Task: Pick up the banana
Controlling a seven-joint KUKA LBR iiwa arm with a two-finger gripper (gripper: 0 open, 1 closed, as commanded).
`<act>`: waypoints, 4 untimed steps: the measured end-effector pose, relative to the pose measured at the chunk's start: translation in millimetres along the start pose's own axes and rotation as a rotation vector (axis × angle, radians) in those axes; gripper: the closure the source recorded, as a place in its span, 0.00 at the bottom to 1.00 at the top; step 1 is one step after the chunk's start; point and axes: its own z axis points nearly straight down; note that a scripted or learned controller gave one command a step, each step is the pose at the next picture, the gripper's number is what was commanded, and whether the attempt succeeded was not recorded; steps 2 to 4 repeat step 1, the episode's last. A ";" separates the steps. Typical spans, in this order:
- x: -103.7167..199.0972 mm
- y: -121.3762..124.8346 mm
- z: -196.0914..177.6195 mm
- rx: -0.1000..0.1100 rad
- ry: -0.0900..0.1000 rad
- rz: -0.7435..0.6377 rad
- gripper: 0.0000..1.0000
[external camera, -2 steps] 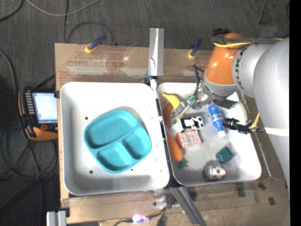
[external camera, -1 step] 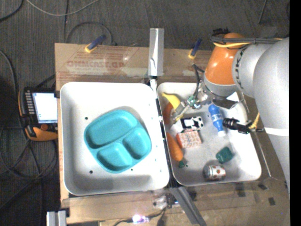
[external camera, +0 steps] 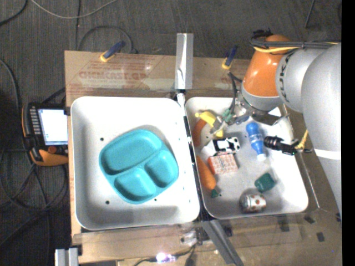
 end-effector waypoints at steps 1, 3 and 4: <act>4.1 -4.9 -92.7 0.012 0.006 -0.152 1.00; 4.1 -4.9 -92.7 0.012 0.006 -0.152 1.00; 4.1 -4.9 -92.7 0.012 0.006 -0.152 1.00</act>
